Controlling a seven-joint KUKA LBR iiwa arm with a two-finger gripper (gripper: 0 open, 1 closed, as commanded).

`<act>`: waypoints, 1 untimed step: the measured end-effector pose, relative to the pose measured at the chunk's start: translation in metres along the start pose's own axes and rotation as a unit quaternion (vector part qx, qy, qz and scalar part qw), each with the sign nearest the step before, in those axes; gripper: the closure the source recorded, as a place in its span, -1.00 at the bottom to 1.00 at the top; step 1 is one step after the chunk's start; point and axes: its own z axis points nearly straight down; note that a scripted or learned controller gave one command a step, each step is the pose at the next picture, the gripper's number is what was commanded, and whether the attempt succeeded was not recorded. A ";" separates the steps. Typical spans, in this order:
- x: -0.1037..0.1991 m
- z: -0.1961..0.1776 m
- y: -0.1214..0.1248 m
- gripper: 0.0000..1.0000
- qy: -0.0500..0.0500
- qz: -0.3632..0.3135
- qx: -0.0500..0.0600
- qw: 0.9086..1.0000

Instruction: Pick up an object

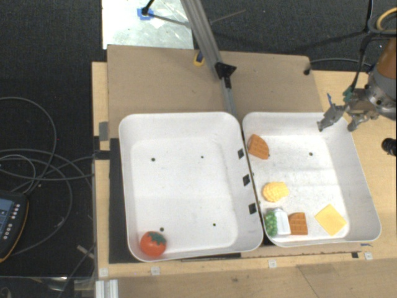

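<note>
Tomato [152, 243] in L bin [180, 121]; cheese [330, 219], waffle [298, 223] in R bin [366, 197].

Two shallow white bins are shown: a left bin [133, 166] and a right bin [360, 185]. One tomato [152, 244] is counted in the left; five toy foods in the right: croissant [258, 146], corn [275, 192], green-and-white packet [276, 222], waffle [298, 223], cheese slice [330, 220].

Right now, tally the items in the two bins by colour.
Red: 1, tomato, left bin.
Orange-brown: 2, croissant, waffle.
Yellow: 2, corn, cheese.
Green and white: 1, packet.
Total: 6, five of them in the right bin.
</note>
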 end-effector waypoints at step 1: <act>0.010 0.055 0.002 -1.00 0.000 -0.001 0.000 1.000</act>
